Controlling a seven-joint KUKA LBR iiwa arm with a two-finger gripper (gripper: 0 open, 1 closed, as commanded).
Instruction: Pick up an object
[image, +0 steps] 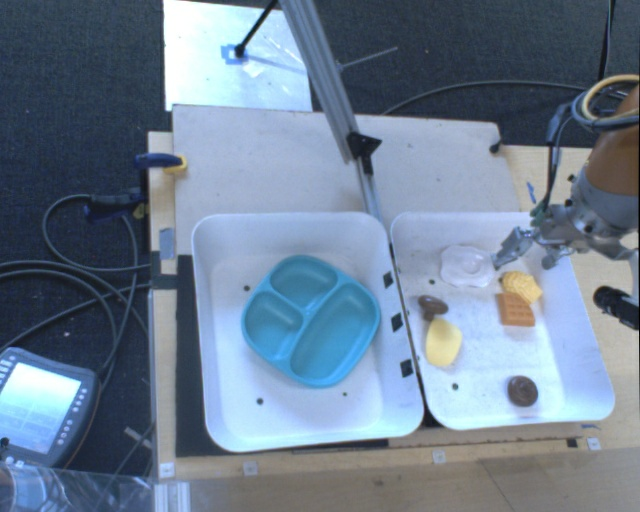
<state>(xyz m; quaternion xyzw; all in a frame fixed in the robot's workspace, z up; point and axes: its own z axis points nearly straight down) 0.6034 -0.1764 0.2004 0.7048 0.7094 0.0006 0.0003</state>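
Overhead, end effector hung with fingers parted, holding nothing, above right bin, yellow crinkled piece just at its six o'clock, clear lump at nine o'clock, blue divided plate in left bin.

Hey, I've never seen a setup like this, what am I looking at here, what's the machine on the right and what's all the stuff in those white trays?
This is one camera fixed above a workbench, looking down at a slant. The machine on the right is a robot arm, grey with an orange band, ending in a two-finger gripper. Its job is to pick up an object.

Two shallow white bins sit side by side. The left bin holds a blue divided plate. The right bin holds small items: a clear plastic piece, a yellow crinkled piece, an orange cracker-like square, a pale yellow lump, and two brown bits.

The gripper hangs over the right bin's far side; nothing is visibly held.
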